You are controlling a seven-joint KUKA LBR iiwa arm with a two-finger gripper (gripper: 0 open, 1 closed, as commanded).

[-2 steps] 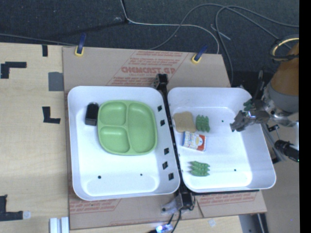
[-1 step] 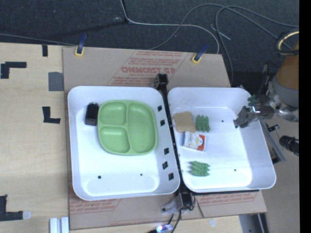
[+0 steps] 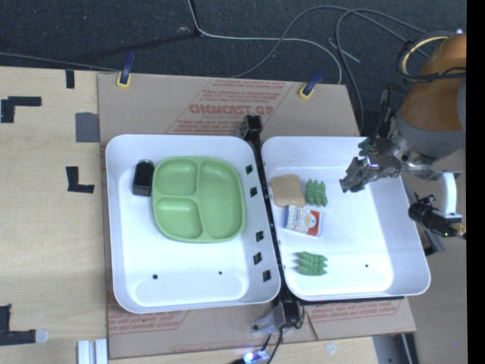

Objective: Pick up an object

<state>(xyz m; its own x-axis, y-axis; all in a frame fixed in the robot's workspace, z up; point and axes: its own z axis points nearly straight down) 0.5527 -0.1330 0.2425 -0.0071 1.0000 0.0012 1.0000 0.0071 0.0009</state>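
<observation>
A single fixed camera looks down at a slant from above the bench, far enough back to take in both white bins, the left bin (image 3: 121, 226) and the right bin (image 3: 394, 264), side by side. The arm (image 3: 436, 89) enters from the right edge, its gripper (image 3: 355, 179) over the right bin's far side.

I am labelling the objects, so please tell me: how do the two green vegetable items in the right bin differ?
The upper green item lies near the bin's middle, beside the tan bread-like piece; the lower green item lies alone near the front wall. The upper one runs front to back; the lower one runs sideways. The upper one is nearer the gripper. Both are small, bumpy and green.
</observation>
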